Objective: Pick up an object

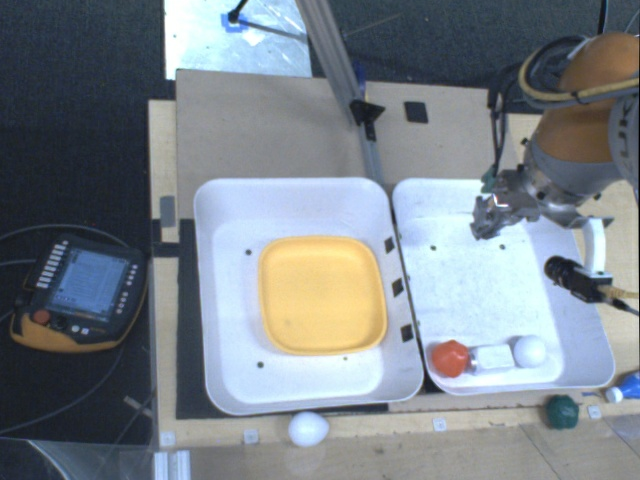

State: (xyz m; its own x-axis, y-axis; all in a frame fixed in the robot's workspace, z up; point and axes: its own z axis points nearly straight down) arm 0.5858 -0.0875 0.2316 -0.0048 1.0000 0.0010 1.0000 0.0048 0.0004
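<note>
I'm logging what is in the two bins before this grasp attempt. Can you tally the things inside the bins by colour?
Yellow: 1, the square plate in the left bin.
Orange-red: 1, the ball in the right bin.
White: 2, the small block and the round ball, also in the right bin.
Total: 4

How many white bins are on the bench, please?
2. The left bin holds a yellow plate; the right bin lies beside it, under the gripper.
</note>
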